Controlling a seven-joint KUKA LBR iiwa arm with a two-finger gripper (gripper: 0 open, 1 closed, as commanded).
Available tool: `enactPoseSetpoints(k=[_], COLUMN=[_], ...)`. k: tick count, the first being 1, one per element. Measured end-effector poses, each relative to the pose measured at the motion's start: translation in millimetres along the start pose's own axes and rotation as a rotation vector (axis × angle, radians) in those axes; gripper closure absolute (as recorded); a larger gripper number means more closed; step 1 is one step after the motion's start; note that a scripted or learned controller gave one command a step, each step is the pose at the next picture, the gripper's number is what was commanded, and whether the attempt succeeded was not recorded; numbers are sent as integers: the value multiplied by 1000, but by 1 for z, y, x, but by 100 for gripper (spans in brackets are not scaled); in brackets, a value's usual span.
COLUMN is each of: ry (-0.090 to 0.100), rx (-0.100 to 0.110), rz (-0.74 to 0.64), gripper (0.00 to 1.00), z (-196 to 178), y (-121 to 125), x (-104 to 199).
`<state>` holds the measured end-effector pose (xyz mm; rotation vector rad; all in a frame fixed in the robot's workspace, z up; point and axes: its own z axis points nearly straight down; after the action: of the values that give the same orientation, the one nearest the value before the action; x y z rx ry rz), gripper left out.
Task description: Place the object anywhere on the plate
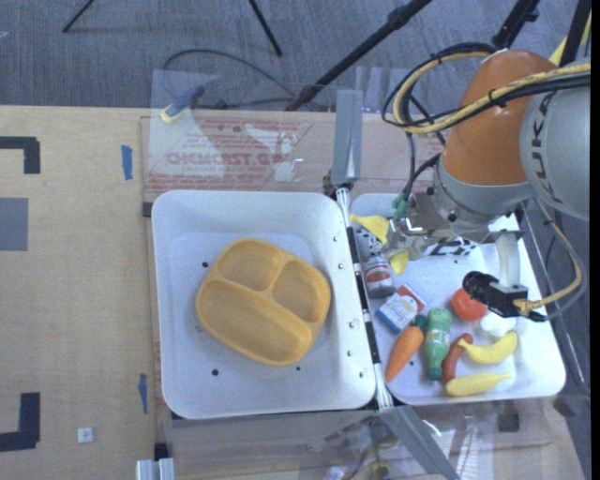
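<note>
The bench (pixel 75 281) is tan, with black corner marks and blue tape bits. Two white bins rest on it side by side: the left bin (pixel 178 375) and the right bin (pixel 539 370). A clear sheet (pixel 234 155) lies behind them.

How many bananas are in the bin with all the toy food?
2. One banana lies just right of the red sausage; the other banana lies below it, near the right bin's front edge. The arm may hide more.

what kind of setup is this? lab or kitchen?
Likely a robotics lab pick-and-place bench: KUKA arm over two white bins, toy food such as a carrot, blue tape marks and tripod legs behind.
</note>
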<state>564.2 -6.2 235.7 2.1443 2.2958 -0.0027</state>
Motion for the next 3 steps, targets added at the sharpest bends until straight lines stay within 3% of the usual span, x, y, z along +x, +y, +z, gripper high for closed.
enactPoseSetpoints(k=[1,2,3], ry=[0,0,0], rx=[-6,-5,-4], rz=[-318,-263,-83], gripper=[100,100,100], z=[3,-21,-62], y=[38,43,0], x=[51,67,91])
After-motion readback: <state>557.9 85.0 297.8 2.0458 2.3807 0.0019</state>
